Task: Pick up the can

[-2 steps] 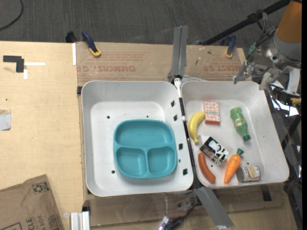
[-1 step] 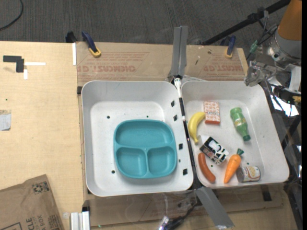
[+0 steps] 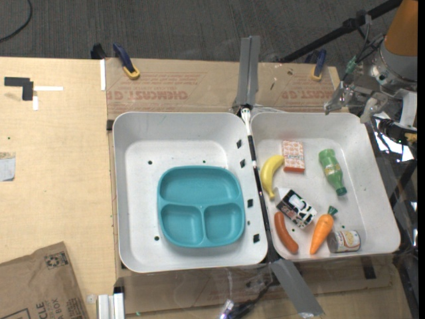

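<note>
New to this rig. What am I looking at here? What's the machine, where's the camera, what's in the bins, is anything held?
One camera looks down at a slant on a bench with two shallow white bins. The grey arm with an orange band reaches in from the right; its gripper sits above the right bin's far rim, and nothing can be seen held. The left bin holds a teal divided plate. The right bin holds a banana, a small box, a green bottle, a black-and-white packet, a sausage, a carrot and the can, lying in the near right corner.
</note>
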